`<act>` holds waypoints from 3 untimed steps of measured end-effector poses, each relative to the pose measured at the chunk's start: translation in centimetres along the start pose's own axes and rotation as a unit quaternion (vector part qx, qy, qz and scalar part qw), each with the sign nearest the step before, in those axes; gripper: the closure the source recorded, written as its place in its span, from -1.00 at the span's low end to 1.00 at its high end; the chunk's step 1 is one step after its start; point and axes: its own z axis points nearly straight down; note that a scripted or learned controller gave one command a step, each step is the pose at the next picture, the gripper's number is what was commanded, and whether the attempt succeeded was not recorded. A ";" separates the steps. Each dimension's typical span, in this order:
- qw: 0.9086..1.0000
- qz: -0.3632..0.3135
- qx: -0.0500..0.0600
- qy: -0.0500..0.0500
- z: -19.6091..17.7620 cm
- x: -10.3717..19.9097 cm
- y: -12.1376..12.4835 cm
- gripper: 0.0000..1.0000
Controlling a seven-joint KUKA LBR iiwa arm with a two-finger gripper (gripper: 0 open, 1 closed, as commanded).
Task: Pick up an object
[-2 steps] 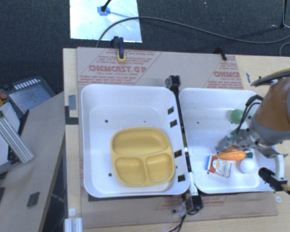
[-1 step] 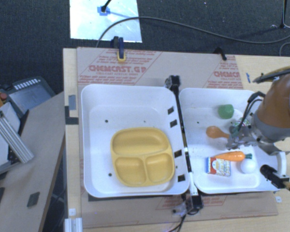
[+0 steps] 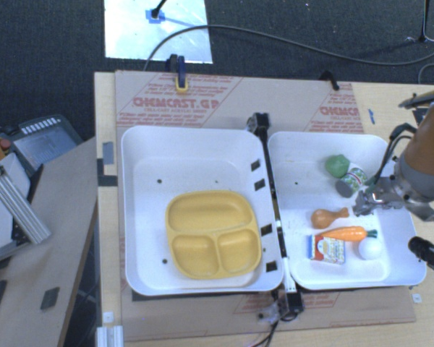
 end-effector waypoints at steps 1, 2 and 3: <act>1.000 -0.003 -0.002 0.000 -6.4 0.0 0.6 1.00; 1.000 -0.003 0.001 0.001 -7.6 0.0 0.7 1.00; 1.000 -0.006 0.001 0.002 -7.5 5.5 3.3 1.00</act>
